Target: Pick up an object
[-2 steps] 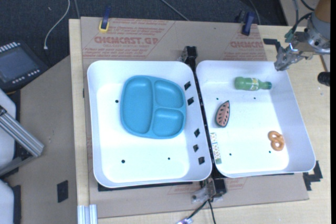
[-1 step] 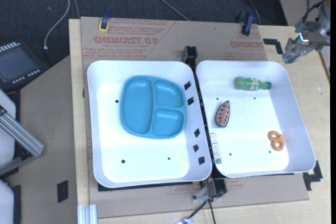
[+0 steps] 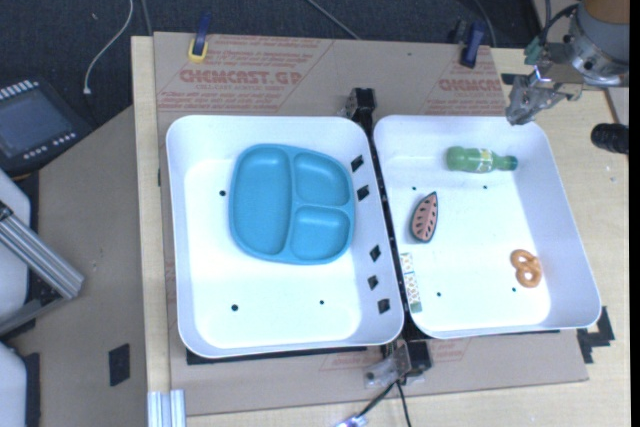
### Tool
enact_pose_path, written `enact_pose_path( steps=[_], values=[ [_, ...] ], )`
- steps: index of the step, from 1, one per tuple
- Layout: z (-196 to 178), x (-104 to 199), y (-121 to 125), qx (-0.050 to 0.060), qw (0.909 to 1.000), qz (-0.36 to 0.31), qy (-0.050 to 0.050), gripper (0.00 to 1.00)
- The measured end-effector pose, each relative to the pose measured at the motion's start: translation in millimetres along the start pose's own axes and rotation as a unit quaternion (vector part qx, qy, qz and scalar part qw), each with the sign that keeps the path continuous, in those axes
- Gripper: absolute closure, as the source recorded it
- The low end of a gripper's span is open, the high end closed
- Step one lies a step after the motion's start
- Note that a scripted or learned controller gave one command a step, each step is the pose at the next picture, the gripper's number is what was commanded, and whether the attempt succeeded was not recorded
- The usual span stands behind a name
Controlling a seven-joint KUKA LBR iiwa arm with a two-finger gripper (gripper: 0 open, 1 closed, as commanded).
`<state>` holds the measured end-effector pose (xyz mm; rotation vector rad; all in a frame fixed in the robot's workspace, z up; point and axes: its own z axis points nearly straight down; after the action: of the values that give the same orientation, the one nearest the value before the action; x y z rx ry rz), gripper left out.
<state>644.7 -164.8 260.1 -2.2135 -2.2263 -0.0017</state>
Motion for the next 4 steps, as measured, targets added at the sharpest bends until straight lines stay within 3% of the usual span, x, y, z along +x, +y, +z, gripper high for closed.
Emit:
enact_pose_path(
  steps=[4],
  values=[
    [47, 198, -71, 0.002, 1.0, 0.0, 0.001, 1.0]
  ],
)
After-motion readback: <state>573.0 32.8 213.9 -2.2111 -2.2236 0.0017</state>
